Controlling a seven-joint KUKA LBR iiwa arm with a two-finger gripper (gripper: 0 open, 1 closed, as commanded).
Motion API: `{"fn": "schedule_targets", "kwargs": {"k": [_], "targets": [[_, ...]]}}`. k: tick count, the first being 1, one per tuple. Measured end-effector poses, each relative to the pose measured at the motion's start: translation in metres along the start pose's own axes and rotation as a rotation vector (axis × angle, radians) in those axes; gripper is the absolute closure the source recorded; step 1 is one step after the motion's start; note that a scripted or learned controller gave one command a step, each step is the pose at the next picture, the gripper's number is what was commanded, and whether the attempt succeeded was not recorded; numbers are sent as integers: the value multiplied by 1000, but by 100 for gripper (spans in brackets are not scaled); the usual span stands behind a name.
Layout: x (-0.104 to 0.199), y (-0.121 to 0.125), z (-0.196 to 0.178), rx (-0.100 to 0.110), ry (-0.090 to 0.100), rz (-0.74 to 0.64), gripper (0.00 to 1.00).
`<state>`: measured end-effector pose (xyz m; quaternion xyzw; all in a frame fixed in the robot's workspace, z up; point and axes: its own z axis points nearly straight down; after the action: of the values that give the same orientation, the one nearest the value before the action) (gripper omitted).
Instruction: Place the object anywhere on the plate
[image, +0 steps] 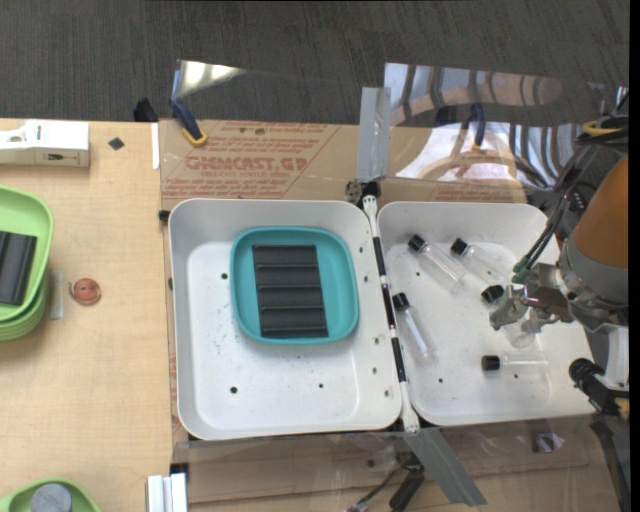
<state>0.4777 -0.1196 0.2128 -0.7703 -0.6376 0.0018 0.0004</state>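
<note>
Teal plastic marks the goal: the plate (295, 284) sits in the left bin (200, 330), with a dark ribbed insert (290, 290) filling its middle and nothing else resting on it. Across the seam, the right bin (470, 395) holds several clear tubes with black caps. One tube (412, 325) lies close along the seam, another (435, 260) sits toward the back, and a third (515, 363) lies near the front. Furthest right, my gripper (512, 315) is low over the right bin, just beside the tube with the cap at (492, 294). I cannot tell how wide I am set, nor whether anything sits in my grasp; the clear plastic blurs into the metal there.

By my judgement I am at the pick stage, with the placing not yet begun. The next move calls for a sure hold on one tube, a lift clear of the bin walls, then a carry leftward over the seam to set it down anywhere on the plate.
</note>
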Motion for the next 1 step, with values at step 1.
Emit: {"fn": "schedule_targets", "kwargs": {"k": [1], "targets": [[0,0,0,0,0,0,0]]}}
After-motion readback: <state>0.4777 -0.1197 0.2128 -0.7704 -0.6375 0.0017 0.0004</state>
